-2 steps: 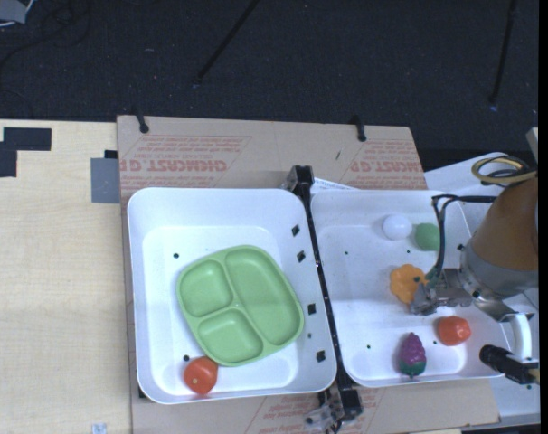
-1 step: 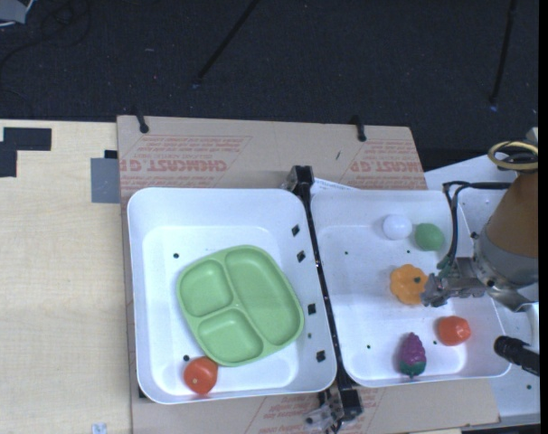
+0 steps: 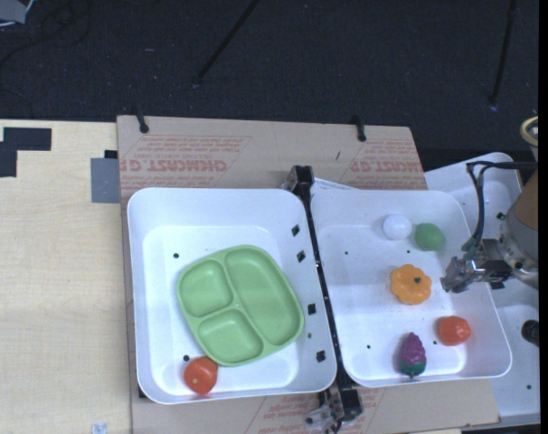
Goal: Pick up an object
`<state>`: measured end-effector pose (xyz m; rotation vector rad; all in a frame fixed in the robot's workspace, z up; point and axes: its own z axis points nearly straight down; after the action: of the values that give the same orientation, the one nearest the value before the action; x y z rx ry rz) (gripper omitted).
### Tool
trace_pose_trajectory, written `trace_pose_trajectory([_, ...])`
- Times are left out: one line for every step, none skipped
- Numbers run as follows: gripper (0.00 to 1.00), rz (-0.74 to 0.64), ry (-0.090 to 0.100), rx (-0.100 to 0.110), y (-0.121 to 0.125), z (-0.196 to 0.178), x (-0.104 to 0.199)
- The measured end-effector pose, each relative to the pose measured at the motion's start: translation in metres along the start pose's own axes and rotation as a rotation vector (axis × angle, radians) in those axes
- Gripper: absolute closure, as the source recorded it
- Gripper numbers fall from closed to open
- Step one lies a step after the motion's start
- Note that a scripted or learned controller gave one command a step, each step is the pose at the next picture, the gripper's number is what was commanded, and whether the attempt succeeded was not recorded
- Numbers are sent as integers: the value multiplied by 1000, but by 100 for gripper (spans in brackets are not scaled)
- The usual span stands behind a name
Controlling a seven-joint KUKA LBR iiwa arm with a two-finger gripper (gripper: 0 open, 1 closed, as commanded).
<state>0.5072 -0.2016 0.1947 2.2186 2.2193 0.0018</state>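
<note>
Hanging over the right bin's (image 3: 364, 369) right rim, my gripper (image 3: 461, 274) sits level with the orange gourd (image 3: 411, 284) and just to that gourd's right, apart from it. Whether I am open or shut cannot be told from here; the metal parts blur together, and nothing shows clamped in me.

Taking the gourd as the mark: a white ball (image 3: 397, 226) lies above it toward the far wall, with a green ball (image 3: 429, 236) just beside the white one. Below and to the right of the gourd rests a red tomato (image 3: 452, 330), close under me. Straight below the gourd lies a purple eggplant (image 3: 412, 353), near the near wall; its long axis runs roughly from far to near, with the greenish end nearest the near wall. The gourd itself is squat and round, its dark stem spot facing up, so it has no clear long axis.

Left of the gourd, past the black divider (image 3: 315, 278), the left bin (image 3: 152, 233) holds a green tray (image 3: 240, 306) with three compartments, lying tilted. A second tomato (image 3: 201, 375) sits by the tray's near-left corner, outside it.

No object lies between me and the gourd. My arm comes in from the right, its wrist and cables (image 3: 478, 206) beyond the rim.
</note>
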Motion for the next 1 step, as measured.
trace_pose_trajectory([100,-1,1,3,1,-27,-1])
